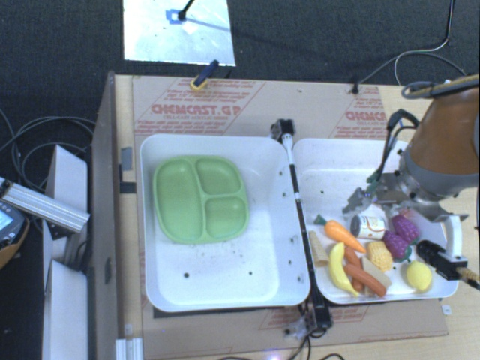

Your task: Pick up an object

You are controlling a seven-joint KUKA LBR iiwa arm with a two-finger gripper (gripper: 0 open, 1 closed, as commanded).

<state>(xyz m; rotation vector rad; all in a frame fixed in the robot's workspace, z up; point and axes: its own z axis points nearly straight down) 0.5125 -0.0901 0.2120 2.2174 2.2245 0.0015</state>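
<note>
The right bin (pixel 330 163) holds a heap of toy food at its near right. In it lie an orange carrot (pixel 343 235), a yellow banana (pixel 339 268), a reddish sausage (pixel 365 277), a piece of corn (pixel 379 256), purple grapes (pixel 400 235), a yellow lemon (pixel 418 276) and a small white can (pixel 370 226). My gripper (pixel 365 199) hangs over the bin just behind the can and the carrot, on the grey wrist below the orange band. I see nothing held in it.
In the left bin (pixel 150 223) lies a green divided plate (pixel 201 199). A dark ridge (pixel 296 193) separates the two bins. Bare white floor shows in the far half of the right bin. A black fitting (pixel 441 259) juts out by the lemon.
</note>
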